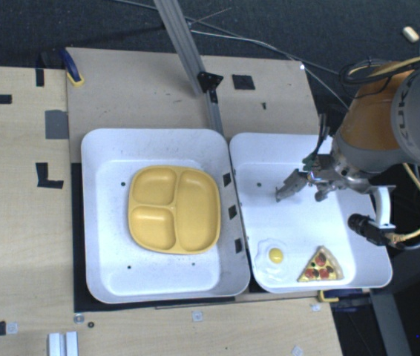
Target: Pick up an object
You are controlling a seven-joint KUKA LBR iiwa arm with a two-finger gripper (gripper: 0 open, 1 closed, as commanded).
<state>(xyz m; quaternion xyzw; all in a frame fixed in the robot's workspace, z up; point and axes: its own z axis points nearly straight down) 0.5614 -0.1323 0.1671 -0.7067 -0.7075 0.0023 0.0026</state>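
hovering: gripper (299, 189) hangs over the right bin (291, 148), above bare white floor in its upper half; nothing between the fingers.
jaws: apart, two dark fingers splayed toward the bin's left.
candidates: fried egg toy (272, 257) and pizza slice toy (320, 266), side by side near the bin's front wall, apart from the gripper.
left bin (106, 150): holds a yellow divided plate (174, 209), lying flat, centred.
judgement: open stance suits a descent; both flat toys look hard to pinch, probably needing a low approach at an edge.
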